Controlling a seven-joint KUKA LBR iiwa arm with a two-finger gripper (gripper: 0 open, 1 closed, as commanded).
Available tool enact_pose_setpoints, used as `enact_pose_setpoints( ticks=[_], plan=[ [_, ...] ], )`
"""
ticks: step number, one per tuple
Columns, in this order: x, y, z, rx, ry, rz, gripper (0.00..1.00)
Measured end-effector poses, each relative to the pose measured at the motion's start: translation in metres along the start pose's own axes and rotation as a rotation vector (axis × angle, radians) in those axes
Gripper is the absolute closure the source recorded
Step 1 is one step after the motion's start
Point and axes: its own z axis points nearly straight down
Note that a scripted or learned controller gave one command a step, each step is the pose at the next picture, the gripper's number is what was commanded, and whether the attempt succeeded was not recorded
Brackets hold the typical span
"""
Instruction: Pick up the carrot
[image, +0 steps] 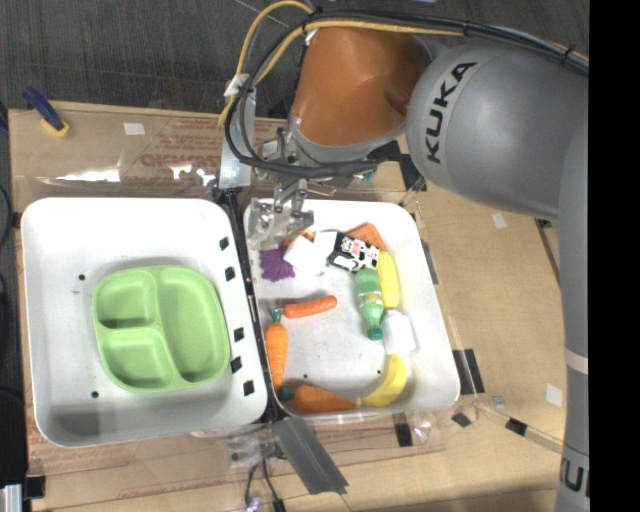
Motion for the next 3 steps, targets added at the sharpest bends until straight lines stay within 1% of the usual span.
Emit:
enact_pose_setpoints(
  ticks=[1,2,3],
  plan=[
    [-0.043,0.010,0.021,-0.001,0.002,-0.149,1.00],
    [-0.042,0.023,0.006,-0.003,0.003,-0.353,1.00],
    [-0.063,0.014,0.020,0.004,0.000,-0.525,1.00]
  ],
)
